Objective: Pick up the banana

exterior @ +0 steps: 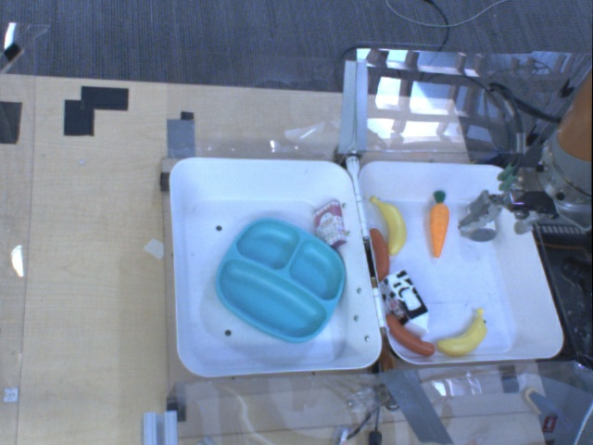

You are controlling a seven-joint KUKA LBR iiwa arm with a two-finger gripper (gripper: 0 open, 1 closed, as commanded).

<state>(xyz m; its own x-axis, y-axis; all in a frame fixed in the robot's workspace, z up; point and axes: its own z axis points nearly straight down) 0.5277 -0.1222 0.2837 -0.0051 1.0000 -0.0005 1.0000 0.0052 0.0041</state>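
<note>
— Where's the banana?
— Right bin, by the left wall, beside the carrot.
— And the gripper?
— Over that bin's right side, grasping nothing; spread or clenched, can't tell.

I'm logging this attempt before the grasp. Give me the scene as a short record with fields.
left bin: blue divided plate, small red packet
right bin: two bananas, carrot, two sausages, black-and-white card
claw: over the right bin's upper right, apart from both bananas
grasp: nothing seen held
</note>
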